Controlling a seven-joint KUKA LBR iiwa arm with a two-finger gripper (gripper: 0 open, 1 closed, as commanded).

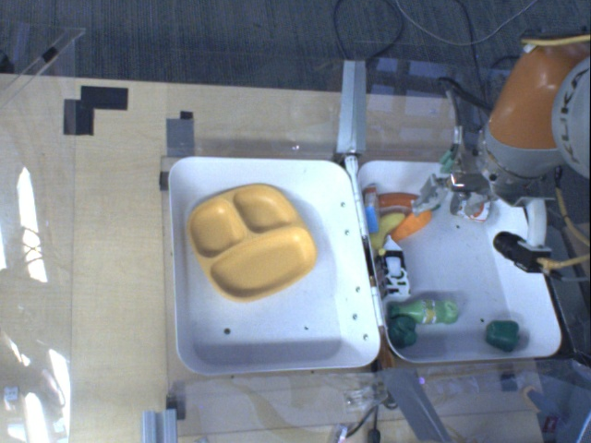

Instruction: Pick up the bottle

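Green bottle (pixel 427 313) lies on its side by the right bin's (pixel 480 275) near-left corner; gripper (pixel 447 190) hovers well apart at the far side, grip state unreadable; you'd best descend across the bottle's body, clear of the wall.

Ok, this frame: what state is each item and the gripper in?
Yellow divided tray: upright, in the left bin.
Green bottle: lying on its side, right bin, not gripped.
Dark green block: resting on that bin's floor.
Gripper: above the pile of items at the bin's far left.
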